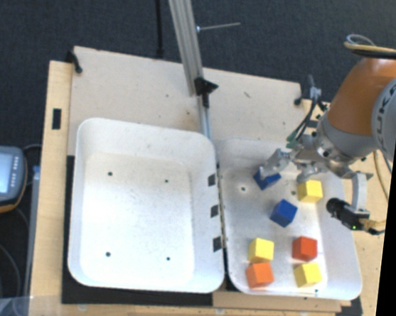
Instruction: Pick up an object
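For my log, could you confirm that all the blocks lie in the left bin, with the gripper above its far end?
Not quite: the camera view shows the blocks, such as the orange block, in the right bin, not the left. The gripper is above its far end.

Left bin is wide open for me, nothing on its floor to dodge. Right bin is the crowded one: blocks are scattered from the middle down to the near rim, with gaps between most of them, though the orange block sits just beside a yellow block. The slanted metal rail cuts across the far side between the bins.
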Available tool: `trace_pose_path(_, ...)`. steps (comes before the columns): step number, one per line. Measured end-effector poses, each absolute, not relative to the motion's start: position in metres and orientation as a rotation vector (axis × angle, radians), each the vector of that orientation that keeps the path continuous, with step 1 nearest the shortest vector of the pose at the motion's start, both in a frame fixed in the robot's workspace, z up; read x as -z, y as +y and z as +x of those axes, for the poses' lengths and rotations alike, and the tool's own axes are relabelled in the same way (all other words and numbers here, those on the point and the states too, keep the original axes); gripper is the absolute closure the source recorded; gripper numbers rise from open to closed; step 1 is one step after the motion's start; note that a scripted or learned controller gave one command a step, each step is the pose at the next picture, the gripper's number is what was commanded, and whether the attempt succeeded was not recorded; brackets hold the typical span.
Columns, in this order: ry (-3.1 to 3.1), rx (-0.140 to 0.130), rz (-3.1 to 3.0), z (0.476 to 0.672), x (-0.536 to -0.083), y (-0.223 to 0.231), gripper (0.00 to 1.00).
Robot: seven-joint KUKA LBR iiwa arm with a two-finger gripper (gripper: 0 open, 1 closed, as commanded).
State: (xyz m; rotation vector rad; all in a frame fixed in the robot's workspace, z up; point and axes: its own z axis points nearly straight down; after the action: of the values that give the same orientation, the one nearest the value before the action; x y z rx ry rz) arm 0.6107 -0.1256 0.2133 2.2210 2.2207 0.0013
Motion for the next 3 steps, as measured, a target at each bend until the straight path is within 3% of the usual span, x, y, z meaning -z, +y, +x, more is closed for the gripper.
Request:
trace_pose_path(1, 2.22, -0.01, 2.211, 0.575, -0.327, -0.101, 0.0)
trace_pose_path(2, 2.21, -0.006, 2.22, 0.49, -0.391, -0.144, 0.0)
trace_pose_path(3, 2.216, -0.003, 2.218, 0.501, -0.424, -0.163, 0.0)
